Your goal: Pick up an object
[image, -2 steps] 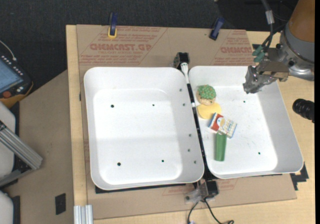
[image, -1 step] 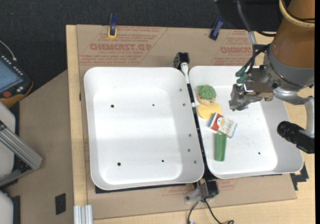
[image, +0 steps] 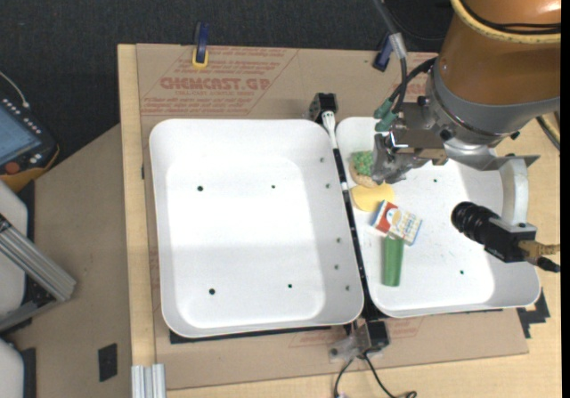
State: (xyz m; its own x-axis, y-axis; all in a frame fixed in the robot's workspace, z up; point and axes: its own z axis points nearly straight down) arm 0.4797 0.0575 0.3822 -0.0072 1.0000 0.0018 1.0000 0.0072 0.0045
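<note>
Clutter crowds the right bin's left wall, so my gripper hangs over the green-speckled object; grip state unclear.

The grey arm reaches in from the right, its tool lowered, pointing down.

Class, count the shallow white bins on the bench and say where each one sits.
2. One bin is on the left; the other bin sits right beside it, partly under the arm, and holds the small objects.
</note>
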